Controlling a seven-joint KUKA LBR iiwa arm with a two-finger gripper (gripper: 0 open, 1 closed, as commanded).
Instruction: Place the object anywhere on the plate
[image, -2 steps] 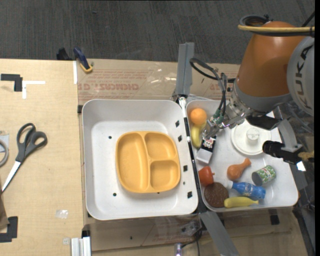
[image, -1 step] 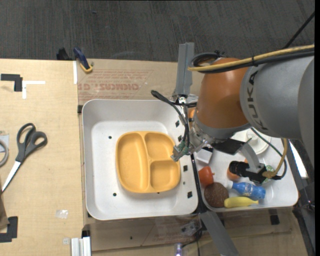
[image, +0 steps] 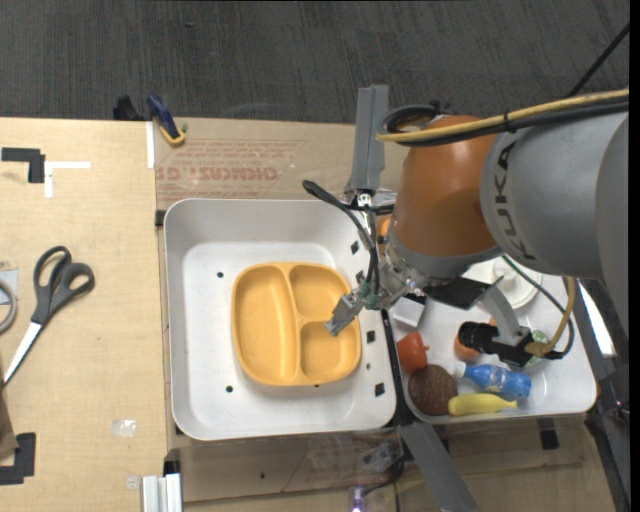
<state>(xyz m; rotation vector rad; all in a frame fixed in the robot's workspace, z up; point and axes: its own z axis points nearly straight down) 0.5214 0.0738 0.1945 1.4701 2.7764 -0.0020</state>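
Hovering at mid-frame, the end effector (image: 345, 315) hangs over the yellow divided plastic plate's (image: 270, 325) right compartments; whether it grips anything I cannot tell. Best release low, inside the rim.

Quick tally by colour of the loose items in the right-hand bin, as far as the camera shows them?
Red: 1, a tomato-like piece
Orange: 1, partly hidden behind a black part
Brown: 1, a rough round fruit, maybe a kiwi
Blue: 1, a blue item
Yellow: 1, a banana
Total: 5 visible; the arm may hide more.
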